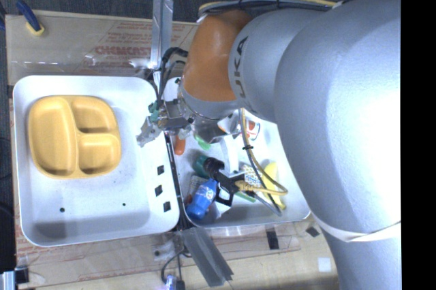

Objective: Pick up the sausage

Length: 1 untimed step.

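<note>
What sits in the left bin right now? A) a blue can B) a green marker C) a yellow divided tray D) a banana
C: the yellow divided tray lies in the left bin, while the blue can and the other small items are in the right bin, under the arm.

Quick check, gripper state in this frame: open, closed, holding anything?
Gripper: cannot be told; it sits over the divide between the two bins, partly hidden under the arm's wrist, and nothing is visibly held.
</note>
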Tool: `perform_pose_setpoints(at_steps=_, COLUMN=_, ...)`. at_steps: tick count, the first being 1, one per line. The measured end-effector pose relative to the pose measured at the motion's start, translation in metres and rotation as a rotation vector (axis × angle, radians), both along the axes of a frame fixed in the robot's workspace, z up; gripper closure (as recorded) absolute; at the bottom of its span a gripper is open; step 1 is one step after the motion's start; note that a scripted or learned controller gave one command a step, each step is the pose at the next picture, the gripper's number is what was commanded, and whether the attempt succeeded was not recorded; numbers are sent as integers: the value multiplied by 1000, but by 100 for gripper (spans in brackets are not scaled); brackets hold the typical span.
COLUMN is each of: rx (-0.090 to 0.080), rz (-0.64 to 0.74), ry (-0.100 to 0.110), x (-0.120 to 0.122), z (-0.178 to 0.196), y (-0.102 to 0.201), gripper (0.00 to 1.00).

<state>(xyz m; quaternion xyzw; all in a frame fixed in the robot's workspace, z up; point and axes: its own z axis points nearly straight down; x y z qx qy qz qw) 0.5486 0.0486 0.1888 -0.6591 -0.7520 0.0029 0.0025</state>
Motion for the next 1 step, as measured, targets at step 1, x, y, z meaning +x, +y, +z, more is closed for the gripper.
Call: perform_pose_setpoints(at_steps=1, rx=-2, rz=-291, ry=2, x=-44, z=0, y=-22, gripper=0)
